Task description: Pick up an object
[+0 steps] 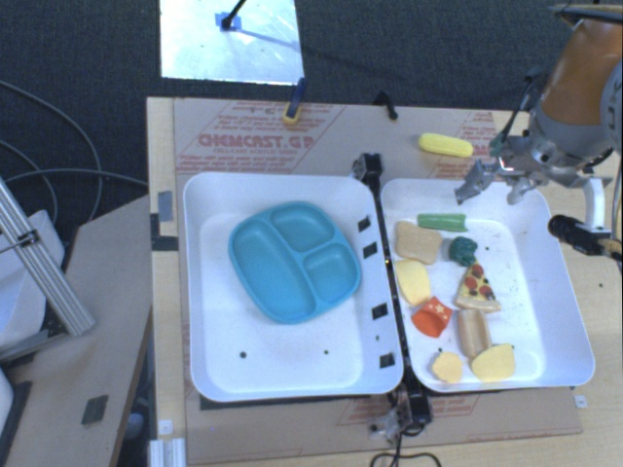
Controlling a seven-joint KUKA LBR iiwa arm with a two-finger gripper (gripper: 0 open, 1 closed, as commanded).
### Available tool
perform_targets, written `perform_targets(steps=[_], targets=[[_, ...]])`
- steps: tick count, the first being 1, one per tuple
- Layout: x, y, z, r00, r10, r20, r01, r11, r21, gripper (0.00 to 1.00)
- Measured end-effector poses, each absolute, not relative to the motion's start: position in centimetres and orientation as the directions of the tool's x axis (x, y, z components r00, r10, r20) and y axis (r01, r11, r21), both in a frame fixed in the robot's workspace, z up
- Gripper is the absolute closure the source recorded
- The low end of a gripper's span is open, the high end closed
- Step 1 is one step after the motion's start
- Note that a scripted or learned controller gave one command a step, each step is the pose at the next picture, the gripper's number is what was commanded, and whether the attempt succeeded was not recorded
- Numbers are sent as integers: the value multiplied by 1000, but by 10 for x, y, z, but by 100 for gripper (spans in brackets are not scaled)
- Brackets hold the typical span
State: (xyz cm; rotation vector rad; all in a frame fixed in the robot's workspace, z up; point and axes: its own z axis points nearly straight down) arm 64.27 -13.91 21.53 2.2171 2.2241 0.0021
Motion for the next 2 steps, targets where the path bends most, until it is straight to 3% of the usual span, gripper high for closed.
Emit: perform_targets(steps=[1, 2], targets=[[644, -139, 227, -6, 1000, 0, 1000, 6, 7, 100], [585, -117, 224, 0, 1000, 1, 1000, 0, -2, 100]])
